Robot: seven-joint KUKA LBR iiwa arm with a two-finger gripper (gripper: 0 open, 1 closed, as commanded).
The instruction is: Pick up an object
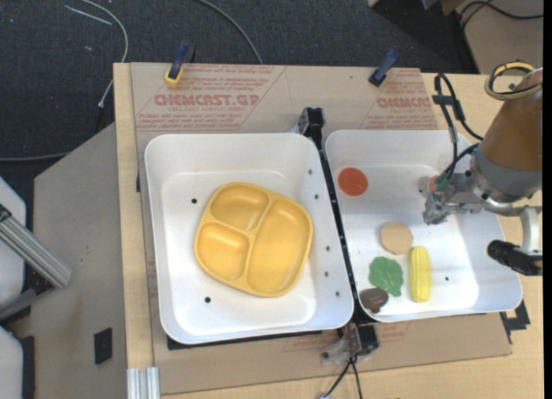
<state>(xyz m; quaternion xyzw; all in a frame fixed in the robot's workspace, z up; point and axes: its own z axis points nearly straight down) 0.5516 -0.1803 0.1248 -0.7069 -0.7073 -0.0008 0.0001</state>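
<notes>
In the right bin (405,152) lie an orange-red disc (353,182), a tan round cookie-like piece (397,238), a green leafy piece (387,274), a yellow corn cob (419,273) and a small brown lump (373,300). My gripper (436,206) hangs over the bin's right part, right of the tan piece and above the corn. Nothing shows between its fingers.
The left bin (172,165) holds a yellow divided plate (253,239). Two blue clamps (178,62) (384,67) sit on the cardboard's far edge. Black cables (448,100) run by the arm at the right. A black bracket (311,119) stands between the bins.
</notes>
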